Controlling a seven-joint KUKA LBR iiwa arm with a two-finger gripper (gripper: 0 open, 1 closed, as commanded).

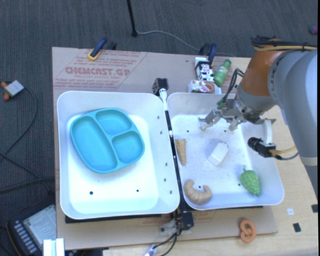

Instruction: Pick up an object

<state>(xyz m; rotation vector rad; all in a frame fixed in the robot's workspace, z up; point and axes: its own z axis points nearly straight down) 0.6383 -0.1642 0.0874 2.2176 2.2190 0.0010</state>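
While we are looking down on the bench, we are counting two white bins: the left bin (74, 196) is holding one blue divided plate (106, 139), and the right bin (274, 193) is holding four loose things. Those are one white block (218, 153) near the middle, one croissant (197, 192) at the near edge, one green bunch of grapes (250, 181) toward the near right corner, and one tan cone (181, 150) beside the dividing wall. The cone is lying flat, its long axis running near to far. The arm (288, 89) is reaching in from the right, wrist bent downward, and the gripper (222, 120) is hovering over the far part of the right bin. Its fingers (207, 121) are spreading wide apart, gripping nothing.
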